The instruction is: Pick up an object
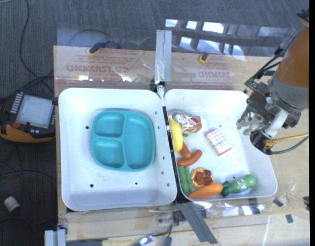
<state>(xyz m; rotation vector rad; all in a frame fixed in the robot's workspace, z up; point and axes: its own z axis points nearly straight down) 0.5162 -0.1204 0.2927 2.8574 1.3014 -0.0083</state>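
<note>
Objects for picking lie together in the right bin, most of them crowded along its left wall and near edge. A yellow banana lies lengthwise against the left wall, with a clear-wrapped snack packet touching it on the right. Just nearer than the banana sits an orange-red sausage-like piece, then a green vegetable along the wall, and a small pizza slice beside it. An orange carrot lies at the near edge, and to its right a green bottle lies on its side. A small pink and white box rests alone near the middle of the bin, apart from the rest.

The left bin holds a teal divided tray with three compartments, lying flat in the middle.

The arm comes in from the right, and the tool hovers over the right edge of the right bin, well apart from the pink box and the other items. Nothing is visible between its fingers, and whether they are apart or together cannot be told from this angle.

On the floor to the left of the bench lies a yellow and black handheld pendant with its cable.
</note>
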